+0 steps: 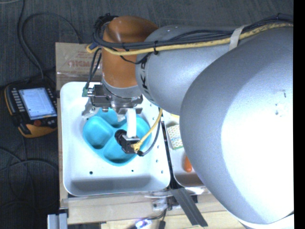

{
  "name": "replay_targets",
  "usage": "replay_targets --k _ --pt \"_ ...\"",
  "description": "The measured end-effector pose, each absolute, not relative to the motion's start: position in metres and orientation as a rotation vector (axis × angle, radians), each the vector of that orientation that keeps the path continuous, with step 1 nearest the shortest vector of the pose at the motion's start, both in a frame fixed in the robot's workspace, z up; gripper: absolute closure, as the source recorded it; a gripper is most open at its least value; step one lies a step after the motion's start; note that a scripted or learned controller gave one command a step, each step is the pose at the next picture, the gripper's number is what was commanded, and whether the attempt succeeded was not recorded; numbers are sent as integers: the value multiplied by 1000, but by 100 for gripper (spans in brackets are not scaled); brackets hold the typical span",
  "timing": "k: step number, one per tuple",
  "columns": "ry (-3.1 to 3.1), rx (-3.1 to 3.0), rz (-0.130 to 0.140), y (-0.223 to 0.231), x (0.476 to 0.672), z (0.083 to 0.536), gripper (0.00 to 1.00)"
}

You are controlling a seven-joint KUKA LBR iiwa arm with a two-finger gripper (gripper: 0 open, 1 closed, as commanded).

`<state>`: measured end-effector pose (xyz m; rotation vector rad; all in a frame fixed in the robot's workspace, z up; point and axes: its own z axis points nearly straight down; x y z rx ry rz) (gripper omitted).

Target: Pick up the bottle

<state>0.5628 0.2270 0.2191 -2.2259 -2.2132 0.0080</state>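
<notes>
Bottle (97, 130), if the blue thing is it, lies in the bin (71, 175) on the view's left, toward its far wall and under the gripper (113, 109). Whether the gripper is spread or pressed together, I cannot tell, as its body hides the tips. The blue thing is smooth, glossy plastic with rounded lobes and shallow hollows. Bare white floor lies open between it and the near wall, with a narrower strip along the left wall. Two bins stand side by side, their rims touching. The second bin (183, 179) is mostly under the grey arm (228, 109). In it show one small orange thing (187, 165) and one patterned packet (174, 136).
</notes>
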Motion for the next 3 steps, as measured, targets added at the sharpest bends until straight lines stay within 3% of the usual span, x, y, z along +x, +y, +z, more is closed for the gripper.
replay_targets --k 1,2,3 --pt "-2085 -2352 8 233 637 215 0" --pt "-1597 -2710 10 208 668 203 0" --pt "-1604 -2715 18 207 668 211 100"
